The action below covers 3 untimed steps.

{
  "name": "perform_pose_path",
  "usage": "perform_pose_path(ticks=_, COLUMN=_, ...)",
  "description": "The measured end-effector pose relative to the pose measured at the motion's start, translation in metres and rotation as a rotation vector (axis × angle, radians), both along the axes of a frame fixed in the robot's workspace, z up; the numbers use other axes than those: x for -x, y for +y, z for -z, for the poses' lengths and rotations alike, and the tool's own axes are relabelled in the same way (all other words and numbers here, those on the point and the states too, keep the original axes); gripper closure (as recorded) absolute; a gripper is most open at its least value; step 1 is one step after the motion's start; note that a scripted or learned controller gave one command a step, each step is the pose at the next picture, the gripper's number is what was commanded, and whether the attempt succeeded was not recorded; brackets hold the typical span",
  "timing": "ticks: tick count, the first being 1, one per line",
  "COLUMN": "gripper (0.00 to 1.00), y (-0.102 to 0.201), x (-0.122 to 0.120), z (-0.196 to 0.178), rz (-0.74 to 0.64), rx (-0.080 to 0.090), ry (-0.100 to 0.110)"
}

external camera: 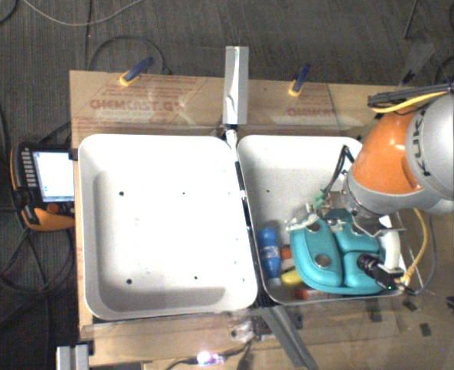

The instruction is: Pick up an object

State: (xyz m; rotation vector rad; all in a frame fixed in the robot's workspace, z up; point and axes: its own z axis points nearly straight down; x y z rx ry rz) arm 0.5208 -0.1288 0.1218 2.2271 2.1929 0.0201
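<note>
— Where is the arm (411,156) working?

— It reaches over the right bin (288,160), with the gripper (331,214) low above the pile at that bin's front edge. The left bin (165,222) is not in play.

— What lies in the pile?

— A large teal object (331,264) near the front right corner, a blue bottle (269,251) beside it toward the bin's left wall, and small yellow and red bits by the bottle, too tangled to name.

— Is it holding anything?

— I cannot tell whether the hand is spread or pressed together; the wrist hides it. Nothing shows between them.

— So which step?

— I judge it the descent onto a target, probably the teal object's rear edge. Next it needs a firm closure on one thing, then a straight lift clear of the bin wall; the crowding could spoil the grip.
</note>
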Motion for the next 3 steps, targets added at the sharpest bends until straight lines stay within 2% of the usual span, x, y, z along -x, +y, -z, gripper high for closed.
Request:
perform_pose_path(ticks=1, gripper=0.0, y=0.017, x=0.014, z=0.015, rz=-0.246, rx=0.038, ry=-0.043)
perform_pose_path(ticks=2, gripper=0.0, y=0.003, x=0.007, z=0.013, rz=-0.221, rx=0.008, ry=-0.045)
perform_pose_path(ticks=3, gripper=0.0, y=-0.003, x=-0.101, z=0.024, rz=-0.268, rx=0.008, ry=-0.014)
